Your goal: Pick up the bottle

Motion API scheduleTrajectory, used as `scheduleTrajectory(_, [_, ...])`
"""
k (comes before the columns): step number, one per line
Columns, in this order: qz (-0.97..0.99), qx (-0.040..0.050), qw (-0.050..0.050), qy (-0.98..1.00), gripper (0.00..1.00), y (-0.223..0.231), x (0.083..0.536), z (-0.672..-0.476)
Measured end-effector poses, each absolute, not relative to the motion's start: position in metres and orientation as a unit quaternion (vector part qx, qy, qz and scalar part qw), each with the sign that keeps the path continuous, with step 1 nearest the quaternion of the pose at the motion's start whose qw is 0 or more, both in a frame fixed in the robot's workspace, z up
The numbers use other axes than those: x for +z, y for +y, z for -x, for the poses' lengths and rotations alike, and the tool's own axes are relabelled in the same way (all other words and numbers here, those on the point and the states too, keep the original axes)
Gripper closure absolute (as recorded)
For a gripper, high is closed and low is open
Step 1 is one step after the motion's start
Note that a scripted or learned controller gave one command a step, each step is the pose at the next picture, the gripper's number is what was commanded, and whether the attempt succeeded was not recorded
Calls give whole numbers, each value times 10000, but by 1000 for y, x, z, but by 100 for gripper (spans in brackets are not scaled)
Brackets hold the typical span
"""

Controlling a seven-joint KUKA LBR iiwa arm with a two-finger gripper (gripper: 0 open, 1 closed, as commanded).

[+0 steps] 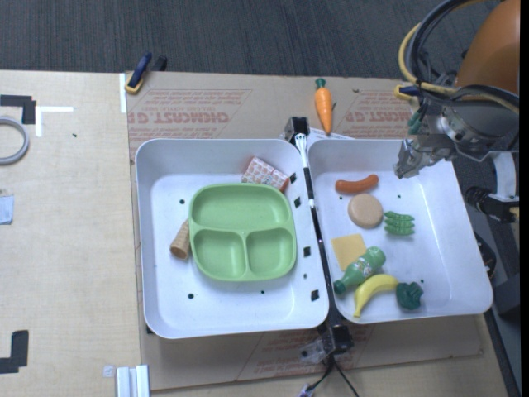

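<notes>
Green plastic, by the look of it, makes up the bottle (pixel 361 269), a small toy lying on its side in the lower middle of the right bin (pixel 463 222), neck pointing toward the lower left of the frame and a pale label around its body. It is probably light, stiff and somewhat slick, so it may roll or squirt away if pinched off-centre; the labelled middle of the body, taken across its width, seems the safest place to close on. It is crowded: a yellow banana (pixel 374 292) lies just beside it on the lower side, seemingly touching, and a yellow cheese slice (pixel 349 247) sits against its upper left. A dark green broccoli piece (pixel 409 294) is near the banana's tip. Further up are a tan round biscuit (pixel 365 211), a green bean cluster (pixel 400 223) and a red sausage (pixel 357 184). The gripper (pixel 408 165) hangs over the bin's upper right rim, well apart from the bottle; nothing is visibly in it, and how wide it stands I cannot tell.
</notes>
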State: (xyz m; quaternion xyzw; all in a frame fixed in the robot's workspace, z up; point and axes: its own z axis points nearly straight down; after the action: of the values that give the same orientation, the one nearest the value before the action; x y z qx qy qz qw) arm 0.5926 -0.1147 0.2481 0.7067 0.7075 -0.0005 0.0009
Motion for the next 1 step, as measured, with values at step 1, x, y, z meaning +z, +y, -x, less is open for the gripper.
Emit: scheduleTrajectory(1, [-7040,-8,-2,7102,100,19,192,-564])
